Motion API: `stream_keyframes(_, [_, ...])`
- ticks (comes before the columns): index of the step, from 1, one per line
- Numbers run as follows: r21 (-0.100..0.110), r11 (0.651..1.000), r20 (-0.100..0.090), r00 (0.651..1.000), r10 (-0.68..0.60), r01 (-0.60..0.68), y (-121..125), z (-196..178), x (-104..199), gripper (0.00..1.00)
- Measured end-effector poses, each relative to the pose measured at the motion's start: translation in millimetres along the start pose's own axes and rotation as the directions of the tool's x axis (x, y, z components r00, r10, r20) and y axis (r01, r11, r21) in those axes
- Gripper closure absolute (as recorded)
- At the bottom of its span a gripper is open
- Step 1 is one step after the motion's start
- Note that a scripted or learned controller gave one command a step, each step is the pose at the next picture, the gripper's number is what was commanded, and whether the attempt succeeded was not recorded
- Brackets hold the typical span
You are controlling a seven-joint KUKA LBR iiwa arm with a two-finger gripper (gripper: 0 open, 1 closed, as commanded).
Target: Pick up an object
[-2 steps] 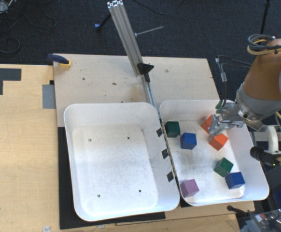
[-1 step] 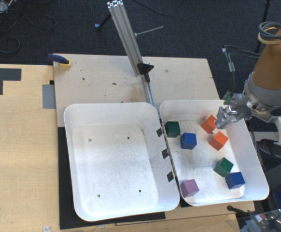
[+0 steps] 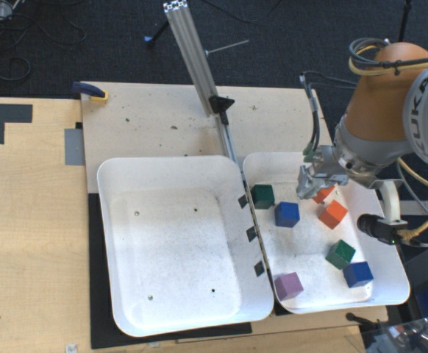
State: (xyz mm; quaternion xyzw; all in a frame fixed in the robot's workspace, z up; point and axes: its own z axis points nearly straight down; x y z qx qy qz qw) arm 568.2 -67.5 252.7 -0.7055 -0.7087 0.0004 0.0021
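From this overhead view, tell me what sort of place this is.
Most likely a robotics lab bench set up for grasping trials: a KUKA arm reaches over two white bins, coloured blocks lie in the right one, and cables trail across the dark floor.

Beyond my counter (image 3: 30,219) the floor (image 3: 89,35) is dark carpet, nearly black, with thin cables (image 3: 8,9) looping across it at the upper left. The counter itself is pale wood grain on my far side, marked with a few grey patches (image 3: 4,120). Set into it is a lighter, speckled board (image 3: 162,116), dotted with small dark flecks. A small blue and yellow clamp (image 3: 90,91) sits at the board's back left corner. A ribbed metal rail (image 3: 195,57) slants up from the board's middle toward the carpet, ending in a checkered tip. A black mat (image 3: 100,329) shows along the front edge. The light is even and soft.
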Motion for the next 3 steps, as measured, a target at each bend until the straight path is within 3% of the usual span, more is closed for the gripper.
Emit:
stream_keyframes(2, [0.000,1.000,0.000,1.000,0.000,0.000,13,23,101,1.00])
stream_keyframes(3, [-0.001,1.000,0.001,1.000,0.000,0.000,6,13,152,1.00])
